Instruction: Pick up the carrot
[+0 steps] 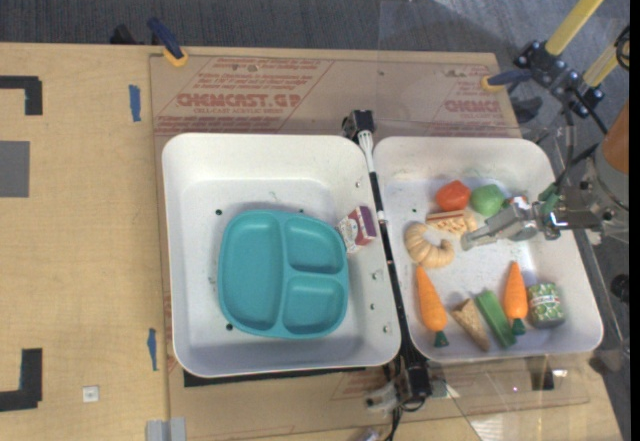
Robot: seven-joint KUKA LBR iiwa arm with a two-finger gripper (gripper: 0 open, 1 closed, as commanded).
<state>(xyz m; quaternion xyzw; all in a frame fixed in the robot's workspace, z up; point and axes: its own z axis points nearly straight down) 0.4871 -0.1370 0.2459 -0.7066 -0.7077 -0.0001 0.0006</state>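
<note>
We see two carrots in the right bin: one carrot lies left of centre with bare floor on its left toward the bin wall, the other carrot stands near the front right, just beside a green stick and a speckled can. The gripper reaches in low from the right, its fingers parted and released, grasping nothing, beside the croissant, under a tomato and lime. The left bin bears a teal divided plate.
</note>
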